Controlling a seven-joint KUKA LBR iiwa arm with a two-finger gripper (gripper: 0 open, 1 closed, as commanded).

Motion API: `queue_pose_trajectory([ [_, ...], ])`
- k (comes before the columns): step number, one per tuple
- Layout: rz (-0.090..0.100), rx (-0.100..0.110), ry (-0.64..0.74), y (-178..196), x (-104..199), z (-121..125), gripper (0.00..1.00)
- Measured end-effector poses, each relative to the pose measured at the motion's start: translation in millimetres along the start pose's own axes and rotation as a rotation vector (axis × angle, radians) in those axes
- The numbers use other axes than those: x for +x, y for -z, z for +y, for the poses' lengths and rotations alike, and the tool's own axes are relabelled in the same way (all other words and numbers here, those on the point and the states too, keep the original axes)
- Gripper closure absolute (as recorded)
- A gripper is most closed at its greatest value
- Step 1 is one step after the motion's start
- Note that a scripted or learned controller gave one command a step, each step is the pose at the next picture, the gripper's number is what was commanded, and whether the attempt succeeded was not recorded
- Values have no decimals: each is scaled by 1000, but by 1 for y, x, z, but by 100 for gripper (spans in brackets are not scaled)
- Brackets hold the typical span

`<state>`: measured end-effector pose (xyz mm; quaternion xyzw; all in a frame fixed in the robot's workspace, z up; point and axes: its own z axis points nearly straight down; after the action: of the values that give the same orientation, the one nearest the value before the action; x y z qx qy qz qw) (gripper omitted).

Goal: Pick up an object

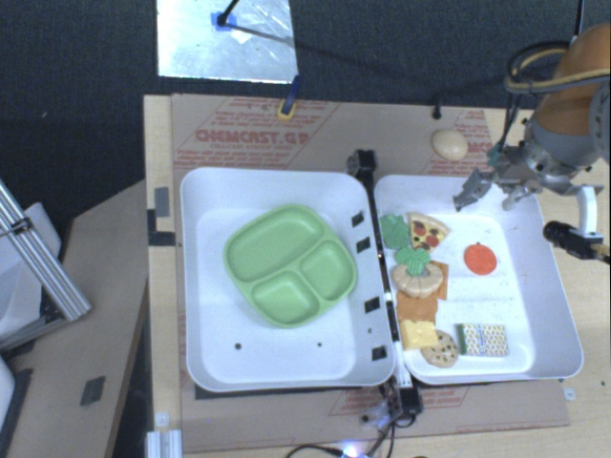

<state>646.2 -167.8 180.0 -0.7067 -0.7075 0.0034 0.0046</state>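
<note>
The right bin (pixel 535 284) holds several toy foods: a pizza slice (pixel 427 229), a green leafy piece (pixel 394 228), broccoli (pixel 412 257), an orange round piece (pixel 480 259), a toast stack (pixel 420 286), a cheese cube (pixel 418 333), a cookie (pixel 440 353) and a small printed packet (pixel 483 340). My gripper (pixel 489 196) hangs over the bin's far rim, above and to the right of the pizza slice. Its fingers are spread open, and nothing sits between them.
A green divided plate (pixel 289 264) lies in the left bin (pixel 205 218). A beige egg-shaped object (pixel 449 143) rests on the bench behind the right bin. A foil sheet (pixel 225 27) lies at the back. A black divider (pixel 377 256) separates the bins.
</note>
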Motion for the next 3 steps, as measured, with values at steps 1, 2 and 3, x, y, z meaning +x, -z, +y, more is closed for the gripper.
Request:
queue_pose_trajectory([
  [1, -2, -13, 2, 9, 0, 3, 0],
  [2, -1, -9, 3, -50, 7, -1, 0],
  [3, -1, -15, 4, -95, 8, 1, 0],
])
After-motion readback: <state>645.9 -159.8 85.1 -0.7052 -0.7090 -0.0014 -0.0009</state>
